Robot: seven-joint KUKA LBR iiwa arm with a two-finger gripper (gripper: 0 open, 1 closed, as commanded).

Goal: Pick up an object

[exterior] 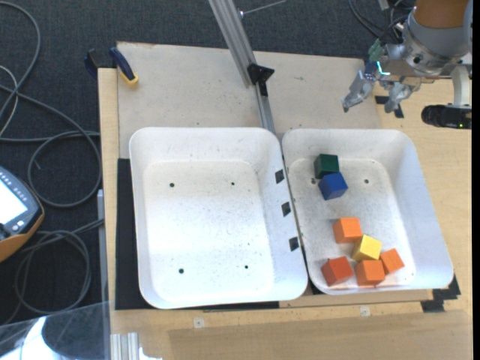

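The right bin (417, 172) holds several blocks. A dark green block (326, 163) touches a blue block (332, 185) near the bin's middle. Lower down lie an orange block (346, 229), a yellow block (367, 247) and three more orange-red blocks (366, 270) clustered at the front. My gripper (375, 97) hangs above the bench beyond the right bin's far rim, well apart from the blocks. Its two fingers are spread, with nothing between them.
The left bin (202, 216) sits beside the right one. A slanted metal pole (236, 36) rises from the bench behind the bins. A blue and yellow clamp (124, 66) sits at the bench's far left corner. Cables lie on the floor at left.
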